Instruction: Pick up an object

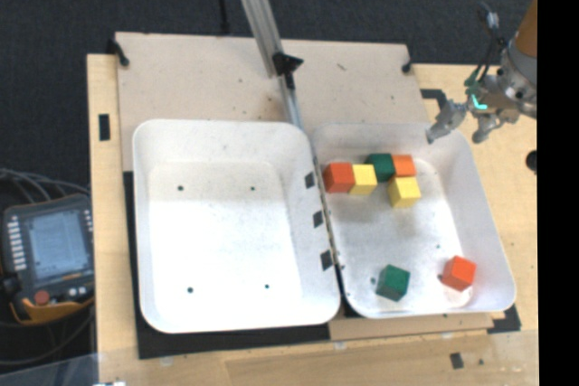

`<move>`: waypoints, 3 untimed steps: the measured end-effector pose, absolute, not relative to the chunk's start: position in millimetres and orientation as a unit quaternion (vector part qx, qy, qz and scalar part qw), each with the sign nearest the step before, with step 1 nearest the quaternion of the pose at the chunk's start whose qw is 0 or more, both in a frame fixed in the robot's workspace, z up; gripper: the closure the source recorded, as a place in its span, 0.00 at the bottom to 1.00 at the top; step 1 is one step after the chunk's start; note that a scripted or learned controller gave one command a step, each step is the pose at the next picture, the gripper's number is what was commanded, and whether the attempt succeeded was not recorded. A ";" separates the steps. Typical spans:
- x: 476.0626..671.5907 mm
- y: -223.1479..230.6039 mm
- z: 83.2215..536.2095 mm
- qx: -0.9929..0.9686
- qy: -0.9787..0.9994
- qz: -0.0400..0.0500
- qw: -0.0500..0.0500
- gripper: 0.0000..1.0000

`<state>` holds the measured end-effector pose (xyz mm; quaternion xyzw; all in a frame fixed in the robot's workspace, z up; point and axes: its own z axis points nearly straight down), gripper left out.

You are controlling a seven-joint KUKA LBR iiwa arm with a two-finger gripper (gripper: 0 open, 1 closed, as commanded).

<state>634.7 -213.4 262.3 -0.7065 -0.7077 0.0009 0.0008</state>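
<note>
While hovering over the right shallow white plastic bin's [484, 194] far corner, spreading two grey metal fingers [441, 124] apart, gripping nothing, well away from small coloured wooden cubes [373, 176].

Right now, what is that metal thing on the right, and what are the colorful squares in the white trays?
That is a robot arm, photographed by one camera above the bench, looking down at a slant. Its pincer is open, holding nothing, hanging over the top edge of the right bin. The squares are toy blocks. Five sit bunched together near the top: an orange block, a yellow block, a green block, another orange one and another yellow one. Lower down sit a lone green block and a lone orange block. The left bin is beside it. The robot should pick up one.
</note>
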 end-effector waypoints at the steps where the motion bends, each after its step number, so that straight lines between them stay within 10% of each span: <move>1: 635.4 -213.8 265.2 -0.705 -0.709 0.001 -0.002 0.00; 3: 635.6 -213.0 155.9 -0.707 -0.707 0.002 0.001 0.00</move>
